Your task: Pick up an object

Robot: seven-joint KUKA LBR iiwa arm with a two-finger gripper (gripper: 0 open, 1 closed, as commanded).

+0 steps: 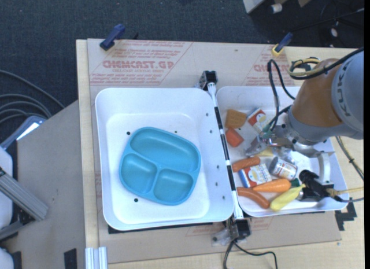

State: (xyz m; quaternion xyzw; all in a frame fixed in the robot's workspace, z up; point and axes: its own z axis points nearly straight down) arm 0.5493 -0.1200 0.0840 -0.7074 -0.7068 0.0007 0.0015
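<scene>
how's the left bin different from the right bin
The left bin holds one thing, a blue divided plate lying flat in its middle; the right bin is crowded with small items such as a carrot and a can. The arm reaches into the right bin, not the left bin. Both are shallow, white and side by side.

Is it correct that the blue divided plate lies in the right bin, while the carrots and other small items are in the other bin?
Not quite: the camera view shows the blue divided plate in the left bin. The carrots and other small items lie in the right bin.
</scene>
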